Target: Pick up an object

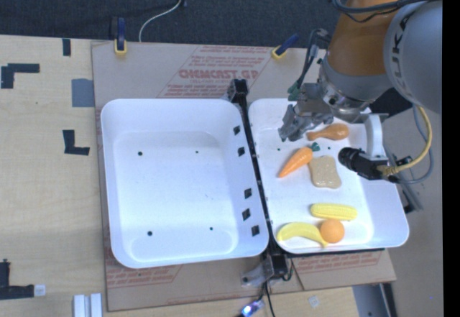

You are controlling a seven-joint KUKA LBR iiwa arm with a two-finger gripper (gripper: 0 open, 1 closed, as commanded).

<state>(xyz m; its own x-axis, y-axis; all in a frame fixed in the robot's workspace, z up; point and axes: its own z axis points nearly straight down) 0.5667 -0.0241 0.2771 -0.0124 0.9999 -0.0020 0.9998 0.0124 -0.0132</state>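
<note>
Toys lie scattered in the right bin (392, 233), none of them between the gripper's fingers. A carrot (295, 162) lies tilted near the bin's middle, its tip pointing toward the divider (251, 164). Just beside it to the right lies a tan bread slice (325, 172). A drumstick (329, 132) lies above them, close to the gripper (295, 126), which hangs over the bin's upper part, just above the carrot's green end. Whether its fingers are spread or closed I cannot tell; they show as a dark grey cluster. Lower in the bin lies a corn cob (333, 212), and below that a banana (299, 233) touching an orange (332, 231) near the front rim. The left bin (115, 121) sits against the right one, both resting on cardboard (208, 75) on the bench (43, 186).
</note>
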